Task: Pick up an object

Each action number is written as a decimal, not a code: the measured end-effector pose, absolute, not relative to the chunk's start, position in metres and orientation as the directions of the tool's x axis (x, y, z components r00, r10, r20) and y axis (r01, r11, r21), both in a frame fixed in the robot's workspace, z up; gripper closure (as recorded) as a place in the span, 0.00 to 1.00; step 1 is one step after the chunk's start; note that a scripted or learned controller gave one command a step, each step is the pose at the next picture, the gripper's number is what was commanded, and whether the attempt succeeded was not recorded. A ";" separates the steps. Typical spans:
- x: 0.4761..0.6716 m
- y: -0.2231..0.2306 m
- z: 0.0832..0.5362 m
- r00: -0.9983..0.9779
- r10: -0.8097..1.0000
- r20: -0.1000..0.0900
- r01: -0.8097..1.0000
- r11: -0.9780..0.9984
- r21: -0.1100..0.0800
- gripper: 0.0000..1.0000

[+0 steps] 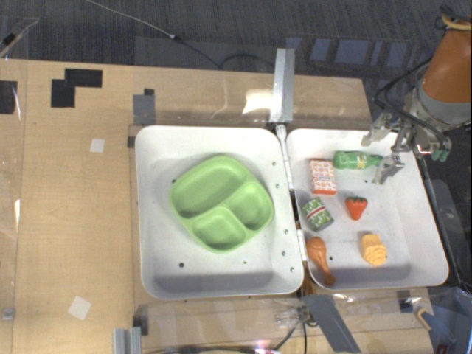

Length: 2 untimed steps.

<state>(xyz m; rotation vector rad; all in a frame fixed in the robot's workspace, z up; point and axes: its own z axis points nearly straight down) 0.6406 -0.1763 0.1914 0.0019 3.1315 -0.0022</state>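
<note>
Six small toys lie spread apart in your right bin [431, 220], so the claw [383, 153], spread wide and holding nothing, hovers beside the green bottle [356, 160], likely your nearest pick.

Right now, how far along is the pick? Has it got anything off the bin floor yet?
Done: the gripper has reached the right bin, at its far edge by the green bottle. In hand: nothing shows between its open fingers. The bottle, carton, strawberry, small green box, drumstick and orange piece all lie on the bin floor. Left: closing on one and lifting.
</note>
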 end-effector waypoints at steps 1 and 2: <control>0.645 -0.111 0.102 -0.991 -0.132 -0.020 -0.132 0.991 -0.004 0.00; 0.647 -0.108 0.113 -0.990 -0.139 -0.025 -0.139 0.990 -0.005 1.00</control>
